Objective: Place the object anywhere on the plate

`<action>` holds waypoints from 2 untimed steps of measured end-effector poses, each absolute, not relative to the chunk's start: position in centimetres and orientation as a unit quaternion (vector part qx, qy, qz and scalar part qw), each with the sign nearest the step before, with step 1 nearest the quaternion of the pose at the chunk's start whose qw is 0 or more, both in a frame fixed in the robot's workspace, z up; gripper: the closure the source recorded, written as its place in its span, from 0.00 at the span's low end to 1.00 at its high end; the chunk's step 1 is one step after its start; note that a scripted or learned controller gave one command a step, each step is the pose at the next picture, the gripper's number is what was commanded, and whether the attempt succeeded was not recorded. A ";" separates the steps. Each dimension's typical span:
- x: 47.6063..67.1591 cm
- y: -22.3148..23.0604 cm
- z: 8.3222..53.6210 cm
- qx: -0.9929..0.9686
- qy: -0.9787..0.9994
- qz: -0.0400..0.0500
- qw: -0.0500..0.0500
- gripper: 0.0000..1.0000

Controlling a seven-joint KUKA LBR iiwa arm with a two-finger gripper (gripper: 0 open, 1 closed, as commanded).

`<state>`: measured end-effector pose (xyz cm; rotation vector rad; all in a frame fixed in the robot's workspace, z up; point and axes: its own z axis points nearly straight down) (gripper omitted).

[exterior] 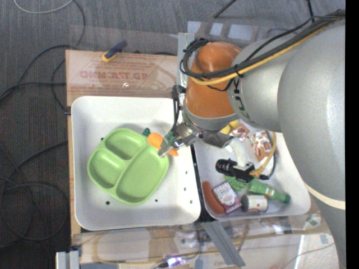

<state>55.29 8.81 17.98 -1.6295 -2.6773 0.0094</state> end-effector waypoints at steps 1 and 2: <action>55.3 8.8 18.0 -0.520 -0.854 0.003 0.003 0.00; 56.9 11.7 20.3 -0.570 -0.821 0.003 0.002 0.00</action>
